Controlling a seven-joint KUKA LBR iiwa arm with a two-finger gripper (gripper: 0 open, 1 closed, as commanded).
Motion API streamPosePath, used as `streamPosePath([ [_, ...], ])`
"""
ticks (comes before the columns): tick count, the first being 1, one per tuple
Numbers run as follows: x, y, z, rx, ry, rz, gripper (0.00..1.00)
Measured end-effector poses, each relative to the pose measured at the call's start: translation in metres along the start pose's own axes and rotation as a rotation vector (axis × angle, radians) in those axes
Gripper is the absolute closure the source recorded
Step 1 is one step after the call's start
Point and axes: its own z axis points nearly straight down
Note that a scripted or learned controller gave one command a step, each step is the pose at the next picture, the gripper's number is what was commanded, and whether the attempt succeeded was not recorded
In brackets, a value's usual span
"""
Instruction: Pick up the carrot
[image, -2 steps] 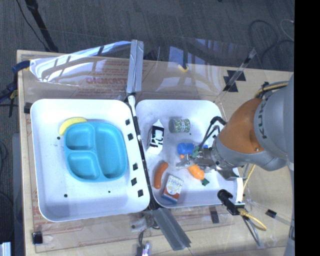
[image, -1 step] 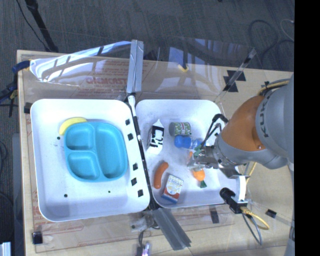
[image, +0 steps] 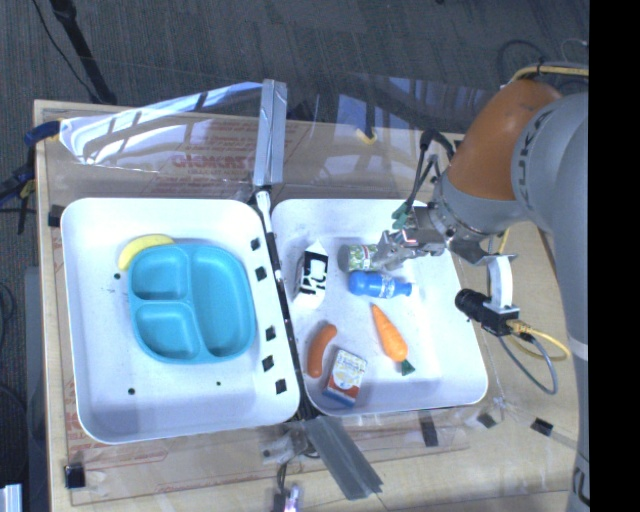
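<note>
Carrot (image: 389, 333): lying flat on floor of right bin (image: 455, 372), untouched, green end toward 5 o'clock. Task judged not yet begun in effect; no lift, no contact. Left to right: blue divided tray (image: 192, 303) in left bin (image: 90, 380); sausage (image: 320, 349) and small carton (image: 345, 377) at 8 o'clock of carrot; blue bottle (image: 379, 286) at 12 o'clock, just beside. Gripper (image: 392, 249) above bottle, near a can (image: 358, 258), well short of carrot. Finger state: cannot tell. Remaining: reposition toward 6 o'clock, descend, grasp, lift.

The grey arm (image: 560, 150) reaches in from the right, orange band uppermost; its claw (image: 392, 250) hangs low (wrist bent leftward), angled down.
</note>
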Motion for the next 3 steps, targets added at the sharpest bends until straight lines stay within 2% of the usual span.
streamPosePath([
  [1,0.000,0.000,0.000,0.000,0.000,0.000,0.00],
  [2,-0.022,-0.039,0.111,0.005,0.002,-0.068,0.00],
  [3,-0.032,-0.071,0.126,-0.003,-0.001,-0.520,0.00],
])
